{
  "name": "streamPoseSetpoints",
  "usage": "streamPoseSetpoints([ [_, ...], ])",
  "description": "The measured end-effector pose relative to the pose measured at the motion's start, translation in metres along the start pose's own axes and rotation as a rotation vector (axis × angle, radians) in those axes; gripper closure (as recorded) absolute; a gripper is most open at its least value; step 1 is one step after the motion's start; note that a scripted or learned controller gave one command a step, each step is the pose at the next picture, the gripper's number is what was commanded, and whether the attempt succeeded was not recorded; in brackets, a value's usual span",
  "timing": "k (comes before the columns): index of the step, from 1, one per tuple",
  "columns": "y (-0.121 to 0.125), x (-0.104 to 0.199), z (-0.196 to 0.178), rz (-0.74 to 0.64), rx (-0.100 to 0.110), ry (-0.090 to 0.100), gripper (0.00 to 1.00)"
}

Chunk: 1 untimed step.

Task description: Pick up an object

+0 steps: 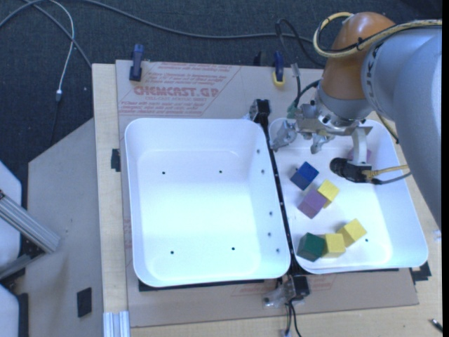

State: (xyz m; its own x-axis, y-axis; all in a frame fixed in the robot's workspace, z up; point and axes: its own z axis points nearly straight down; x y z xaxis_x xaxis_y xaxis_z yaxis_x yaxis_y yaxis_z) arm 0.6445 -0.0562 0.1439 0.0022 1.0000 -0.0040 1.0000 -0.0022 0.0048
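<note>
Nearest us, the green cube is sitting at the right bin's front edge, touching 1 of 3 yellow cubes; 1 blue cube and 1 purple cube are lying mid-bin. We are hovering the gripper over the bin's back-left corner, carrying nothing. We judge this the approach step: next, descending squarely over 1 cube.

Both bins, the left bin and the right bin, look like smooth, glossy white plastic. The bench under them looks like pale matt wood or board. The blocks, among them a blue block and a green block, have a matt, even finish. The arm has a smooth grey shell with a glossy orange band.
</note>
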Motion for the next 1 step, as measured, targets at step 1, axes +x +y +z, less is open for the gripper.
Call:
streamPoseSetpoints([
  [1, -0.0048, -0.0035, 0.0039, 0.000, -0.003, 0.000, 0.00],
])
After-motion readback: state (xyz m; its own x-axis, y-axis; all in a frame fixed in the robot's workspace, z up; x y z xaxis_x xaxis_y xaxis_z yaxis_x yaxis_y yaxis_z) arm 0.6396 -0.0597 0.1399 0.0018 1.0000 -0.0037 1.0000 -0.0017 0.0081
